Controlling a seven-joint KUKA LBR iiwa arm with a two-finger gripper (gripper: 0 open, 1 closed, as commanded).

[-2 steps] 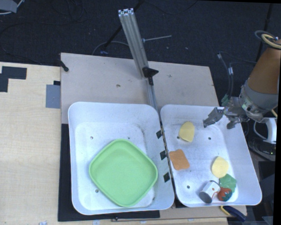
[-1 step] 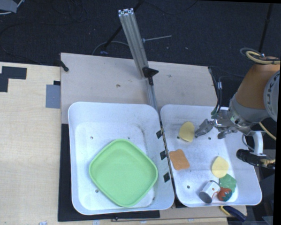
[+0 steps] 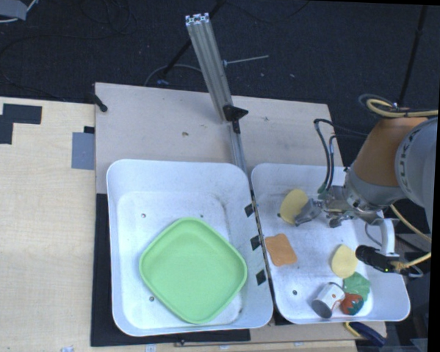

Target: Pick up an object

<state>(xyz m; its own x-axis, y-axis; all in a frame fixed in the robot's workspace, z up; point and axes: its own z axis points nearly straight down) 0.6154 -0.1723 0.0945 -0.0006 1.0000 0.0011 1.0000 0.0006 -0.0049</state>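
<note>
The right bin [image 3: 389, 309] holds several small things. A pale yellow piece [image 3: 293, 204] lies at its upper left, and an orange square pad [image 3: 281, 250] lies below it near the divider. A second yellow piece [image 3: 343, 261] sits mid-right. Against the front wall are a green item [image 3: 358, 283], a red one [image 3: 351, 304] and a white-and-grey cup [image 3: 325, 300] on its side. My gripper [image 3: 319, 216] hangs over the bin's upper middle, just right of the first yellow piece. It is open, with nothing between its fingers.
The left bin [image 3: 131, 182] holds a large light-green square plate [image 3: 193, 269]. A metal rail [image 3: 214, 68] slants down toward the ridge between the bins. Cables trail from the arm [image 3: 386, 162] at the right.
</note>
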